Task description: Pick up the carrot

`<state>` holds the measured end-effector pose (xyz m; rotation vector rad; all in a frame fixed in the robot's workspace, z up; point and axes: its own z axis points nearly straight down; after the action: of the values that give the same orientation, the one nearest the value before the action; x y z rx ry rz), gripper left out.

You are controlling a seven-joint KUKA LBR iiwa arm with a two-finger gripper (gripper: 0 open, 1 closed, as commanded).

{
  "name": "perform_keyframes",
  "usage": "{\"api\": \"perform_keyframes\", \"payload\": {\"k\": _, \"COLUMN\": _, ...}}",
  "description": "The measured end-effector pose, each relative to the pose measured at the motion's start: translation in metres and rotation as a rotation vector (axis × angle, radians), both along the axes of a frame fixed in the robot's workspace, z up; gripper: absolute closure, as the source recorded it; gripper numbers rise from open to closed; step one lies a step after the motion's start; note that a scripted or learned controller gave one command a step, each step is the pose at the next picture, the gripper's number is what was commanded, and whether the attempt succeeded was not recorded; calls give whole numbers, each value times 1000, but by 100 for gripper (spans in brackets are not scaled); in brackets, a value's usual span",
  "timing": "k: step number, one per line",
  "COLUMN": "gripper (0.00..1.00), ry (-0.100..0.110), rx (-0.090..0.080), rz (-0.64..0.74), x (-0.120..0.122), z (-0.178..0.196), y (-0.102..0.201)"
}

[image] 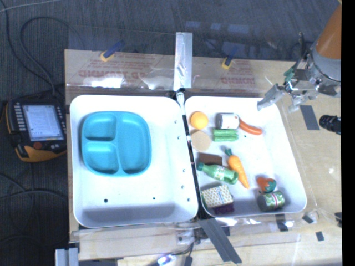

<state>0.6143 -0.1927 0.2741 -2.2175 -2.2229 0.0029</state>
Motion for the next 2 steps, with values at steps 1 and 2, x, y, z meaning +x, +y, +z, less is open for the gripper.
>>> {"api": "perform_keyframes", "payload": {"k": 1, "gripper": 0, "ry": 1, "rx": 0, "rz": 79, "x": -42, "z": -107, "y": 1}}
{"api": "perform_keyframes", "payload": {"k": 2, "gripper": 0, "ry": -2, "rx": 1, "rz": 15, "x": -79, "z": -177, "y": 15}}
